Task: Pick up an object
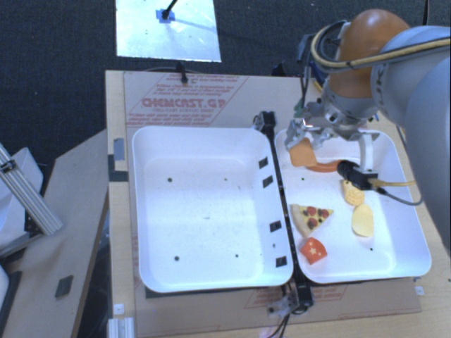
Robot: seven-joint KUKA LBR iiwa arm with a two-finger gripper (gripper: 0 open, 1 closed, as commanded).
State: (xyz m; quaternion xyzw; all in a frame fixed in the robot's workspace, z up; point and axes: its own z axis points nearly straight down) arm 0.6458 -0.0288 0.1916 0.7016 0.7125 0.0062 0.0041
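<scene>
My gripper (306, 135) hangs over the back left corner of the right bin (412, 248). An orange wedge (301, 154) lies directly under its tip, and its top edge meets the gripper. A red-orange curved piece (325, 166) lies just right of the wedge. Further forward in the same bin are a yellow corn-like piece (353, 192), a pale yellow slice (363, 221), a pizza slice (310, 217) and a red chunk (313, 250).
The left bin (151, 189) stands beside the right one, with a black divider strip (276, 189) between them. A black cable end (352, 172) with a yellow wire hangs from the arm over the right bin. A metal plate (167, 20) lies behind the bench.
</scene>
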